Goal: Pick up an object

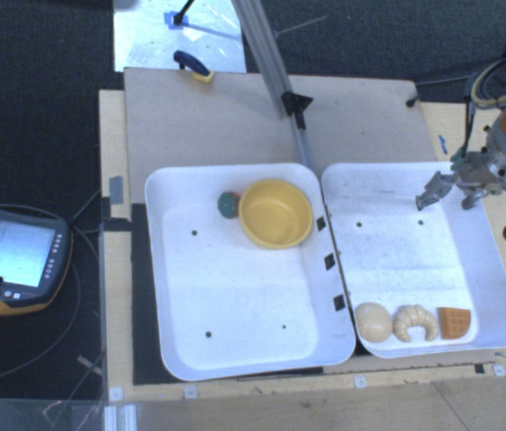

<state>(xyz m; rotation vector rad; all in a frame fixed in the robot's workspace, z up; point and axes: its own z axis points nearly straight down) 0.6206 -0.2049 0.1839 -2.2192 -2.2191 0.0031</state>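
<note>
Grey two-finger claw (451,195) hanging open with nothing in it, over the far right edge of the right white bin (388,241). Down at the near edge: pale round egg-shaped lump (372,321), curled cream croissant (416,322), orange square block (454,322). Best to aim straight over one, drop slowly, squeeze its middle. Yellow bowl (275,214) sitting far off left.

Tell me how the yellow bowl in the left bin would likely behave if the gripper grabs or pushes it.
The yellow bowl sits upright, wide and shallow, so a push probably slides it rather than tipping it. It looks rigid and smooth, perhaps slippery at the rim. A small green object touches its left side and would likely get shoved along.
</note>
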